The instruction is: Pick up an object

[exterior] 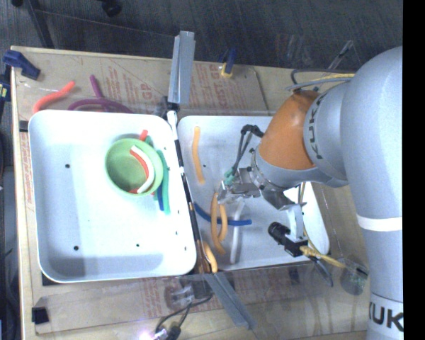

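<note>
gripper (230, 190) hovered low in right bin (269, 129) | finger state: cannot tell | orange loop (217, 222) lay just below gripper

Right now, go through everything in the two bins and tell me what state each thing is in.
Green plastic bowl: upright in the left white bin, holding a white strip and a red strip.
Green flexible strip: lying against the bowl's right side.
Orange straight stick: lying flat in the right white bin.
Blue strip and orange loop: lying crossed on the right bin's floor.
Pincer: low over the right bin; grip unclear.
</note>
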Robot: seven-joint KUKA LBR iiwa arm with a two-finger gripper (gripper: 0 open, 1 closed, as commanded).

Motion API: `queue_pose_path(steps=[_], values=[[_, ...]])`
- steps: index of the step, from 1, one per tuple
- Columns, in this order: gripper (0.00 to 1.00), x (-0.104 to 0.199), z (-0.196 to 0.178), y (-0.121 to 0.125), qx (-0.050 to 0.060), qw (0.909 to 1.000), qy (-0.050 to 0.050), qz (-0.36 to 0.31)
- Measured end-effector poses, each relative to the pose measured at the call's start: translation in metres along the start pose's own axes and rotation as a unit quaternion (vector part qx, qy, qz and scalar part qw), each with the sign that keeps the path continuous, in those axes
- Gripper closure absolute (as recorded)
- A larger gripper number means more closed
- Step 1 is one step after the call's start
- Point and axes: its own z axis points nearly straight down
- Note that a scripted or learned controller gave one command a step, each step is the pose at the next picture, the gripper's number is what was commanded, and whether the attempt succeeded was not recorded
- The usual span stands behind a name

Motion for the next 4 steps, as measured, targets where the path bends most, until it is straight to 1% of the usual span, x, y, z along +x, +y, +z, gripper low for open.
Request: queue_pose_path(steps=[1,2,3,4], values=[[0.0,0.0,0.0,0.0,0.0,1.0,0.0,0.0],[1.0,0.0,-0.009,0.0,0.001,1.0,-0.002,-0.004],[0.0,0.0,-0.009,0.0,0.001,1.0,-0.002,-0.004],[1.0,0.0,-0.019,0.0,0.001,1.0,-0.003,-0.007]])
